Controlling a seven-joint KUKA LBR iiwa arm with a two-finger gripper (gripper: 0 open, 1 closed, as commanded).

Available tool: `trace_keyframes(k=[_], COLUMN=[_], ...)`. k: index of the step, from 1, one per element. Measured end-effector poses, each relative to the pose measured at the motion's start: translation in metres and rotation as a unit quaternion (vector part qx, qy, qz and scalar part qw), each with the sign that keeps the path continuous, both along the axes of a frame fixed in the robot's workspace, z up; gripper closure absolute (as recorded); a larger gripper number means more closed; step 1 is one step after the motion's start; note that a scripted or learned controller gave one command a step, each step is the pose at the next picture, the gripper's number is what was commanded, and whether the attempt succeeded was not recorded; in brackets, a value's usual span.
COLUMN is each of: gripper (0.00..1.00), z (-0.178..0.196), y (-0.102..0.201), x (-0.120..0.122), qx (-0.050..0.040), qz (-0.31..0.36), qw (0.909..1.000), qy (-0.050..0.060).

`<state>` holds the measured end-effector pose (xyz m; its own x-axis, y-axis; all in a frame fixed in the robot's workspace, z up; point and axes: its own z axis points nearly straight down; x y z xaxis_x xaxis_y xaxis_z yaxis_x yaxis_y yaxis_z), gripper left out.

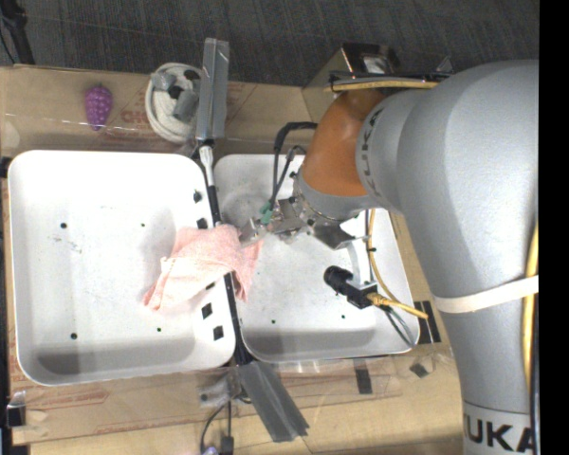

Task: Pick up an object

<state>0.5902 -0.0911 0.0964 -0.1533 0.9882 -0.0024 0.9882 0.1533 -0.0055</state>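
We could not tell whether the gripper (262, 223) was open or shut, nor whether it had hold of anything. Its tip sat right at the upper corner of the pink cloth (201, 265), on the arm's side of it, and looked to be touching the cloth or just short of it.

The cloth lay crumpled over the wall shared by the two bins. Most of it was in the far bin (76, 254), and one edge hung into the arm-side bin (303, 325).

The only writing we could read was "UKA", in black on the base of the arm (455, 207), well below and beyond the cloth. Above the cloth, faint reddish print on the cardboard (47, 102) was too pale to read.

Also above the cloth, a small purple toy (98, 105) and a white roll (174, 100) rested on the cardboard outside the bins. A grey bar (211, 88) stood just beside the roll. Small black squares (209, 311) marked the wall just below the cloth.

The arm's bulk, with its orange band (332, 154), hid the part of the arm-side bin farthest from the cloth.
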Motion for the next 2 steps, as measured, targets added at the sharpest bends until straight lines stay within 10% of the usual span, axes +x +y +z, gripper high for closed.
trace_keyframes(k=[1, 2], gripper=[1.0, 1.0], z=[0.007, 0.093], y=[0.0, 0.035], x=[-0.001, 0.011], qx=[-0.0009, 0.0002], qz=[0.002, -0.193], qw=[1.0, 0.9813], qy=[0.001, -0.001])
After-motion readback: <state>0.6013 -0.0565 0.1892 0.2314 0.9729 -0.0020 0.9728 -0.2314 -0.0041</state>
